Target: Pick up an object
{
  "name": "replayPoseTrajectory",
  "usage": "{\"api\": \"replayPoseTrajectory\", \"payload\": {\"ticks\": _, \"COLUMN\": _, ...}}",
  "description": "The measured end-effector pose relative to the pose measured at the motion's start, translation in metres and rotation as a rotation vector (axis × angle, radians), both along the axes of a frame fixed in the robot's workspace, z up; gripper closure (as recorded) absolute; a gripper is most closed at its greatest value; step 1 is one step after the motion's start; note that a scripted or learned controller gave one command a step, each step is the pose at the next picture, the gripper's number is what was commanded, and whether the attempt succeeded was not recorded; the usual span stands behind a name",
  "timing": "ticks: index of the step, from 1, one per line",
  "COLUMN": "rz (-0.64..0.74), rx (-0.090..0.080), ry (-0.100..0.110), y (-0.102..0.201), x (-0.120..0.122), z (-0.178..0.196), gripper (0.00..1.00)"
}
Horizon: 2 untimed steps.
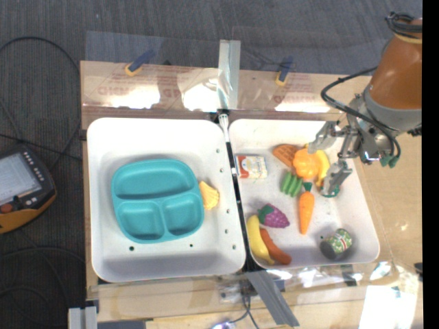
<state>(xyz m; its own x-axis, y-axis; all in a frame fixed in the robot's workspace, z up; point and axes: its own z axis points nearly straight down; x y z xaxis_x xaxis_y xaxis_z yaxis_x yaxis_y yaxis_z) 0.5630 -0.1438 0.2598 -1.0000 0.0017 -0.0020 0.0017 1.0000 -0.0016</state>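
The right bin (357, 211) holds several toy foods. A yellow-orange pepper (309, 163) lies near its upper middle, with an orange wedge (285, 153) to its upper left and a green vegetable (291, 184) below it. Lower down are a carrot (306, 211), purple grapes (274, 216), a banana (254, 238), a red sausage (276, 251) and a dark can (336, 243). A white and red carton (250, 166) sits by the divider. My gripper (328, 162) hangs open just right of the pepper, one finger above and one below the pepper's right edge, holding nothing.
The left bin (103, 142) bears a teal divided tray (158, 199) with a small yellow toy (209, 195) against its right side. The grey and orange arm (398, 74) comes in from the upper right. A handheld console (20, 184) lies off the bench at left.
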Motion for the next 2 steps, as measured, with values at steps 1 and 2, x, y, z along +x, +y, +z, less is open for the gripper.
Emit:
{"api": "replayPoseTrajectory", "payload": {"ticks": 1, "rz": 0.215, "rx": -0.003, "ry": -0.005, "y": -0.007, "x": 0.003, "z": -0.168, "gripper": 0.00}}
{"api": "replayPoseTrajectory", "payload": {"ticks": 2, "rz": 0.250, "rx": -0.007, "ry": -0.011, "y": 0.024, "x": 0.036, "z": -0.169, "gripper": 0.00}}
